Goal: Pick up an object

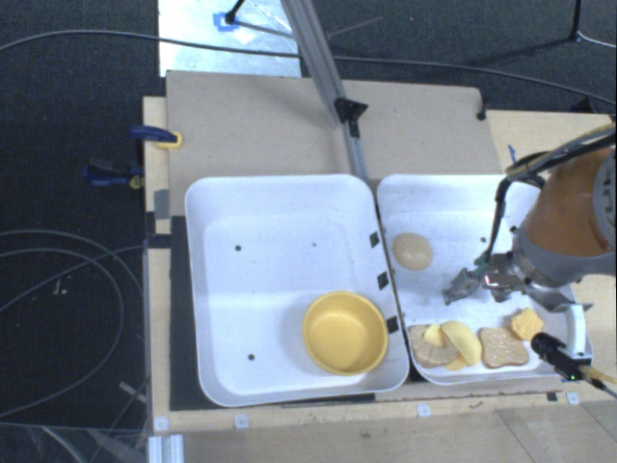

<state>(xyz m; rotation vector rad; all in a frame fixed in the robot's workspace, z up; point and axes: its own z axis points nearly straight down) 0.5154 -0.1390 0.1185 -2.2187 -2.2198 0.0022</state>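
Hovering over the right bin [424, 196], the gripper [465, 285] holds nothing visible; whether it is spread or pressed together, I cannot tell. A bun [414, 252] lies just left; a banana [461, 341] and toast [502, 347] sit below.

arm [569, 230]: rounded grey housing, broad orange band above wrist | cables: thin black lines looped along its top edge | gripper [465, 285]: small dark-grey metal head, tiny red glint near its base | lower mount: white bracket, black fitting
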